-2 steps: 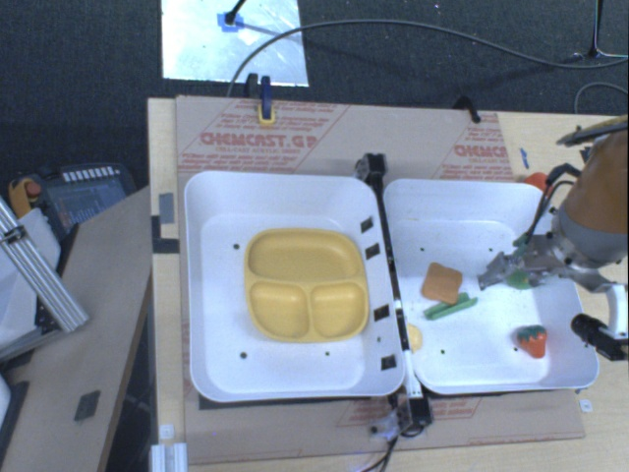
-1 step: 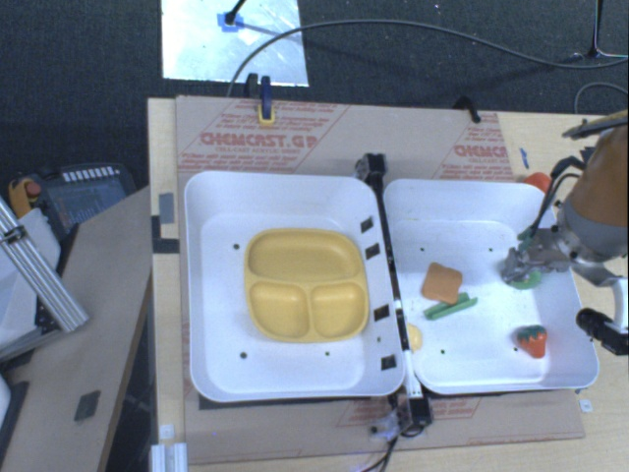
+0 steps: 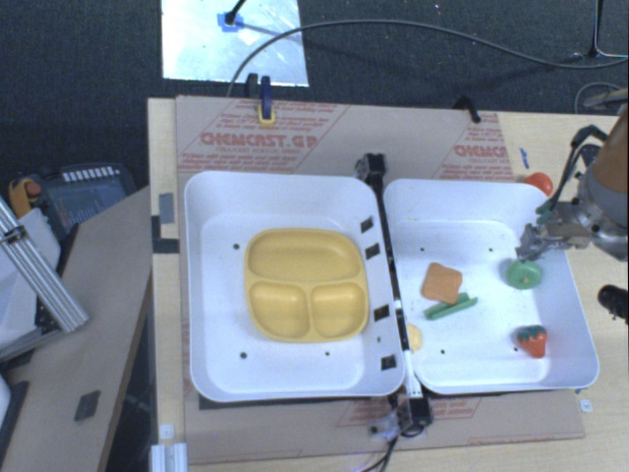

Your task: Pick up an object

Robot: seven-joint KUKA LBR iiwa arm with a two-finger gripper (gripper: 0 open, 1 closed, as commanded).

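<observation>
Figure: one moment in a pick attempt, seen from the fixed overhead camera. Two shallow white bins sit side by side on the bench. The left bin (image 3: 211,264) holds a yellow divided tray (image 3: 305,283) with three compartments. The right bin (image 3: 472,209) holds four loose toy items: an orange bread-like slice (image 3: 442,283) near the middle, a green bean-like stick (image 3: 450,308) just below it and close to touching it, a round green piece (image 3: 524,274) toward the right wall, and a small red strawberry-like piece (image 3: 532,340) near the lower right corner. A pale yellowish item (image 3: 415,338) lies partly hidden at the divider between the bins.

The arm enters from the right, and its gripper (image 3: 536,247) stands just above the round green piece, at that piece's upper edge. Whether the claw is released or clenched cannot be told here, and nothing is visibly held.

The likely target is the round green piece, which rests on the bin floor, apart from the other items. To do this step well, the claw should be centred over the piece rather than over its rim, lowered until the tips straddle it, and closed before any lift. The nearby right wall leaves little room, so the approach is best kept vertical. A low, rounded piece may slip out sideways if pinched off-centre.
</observation>
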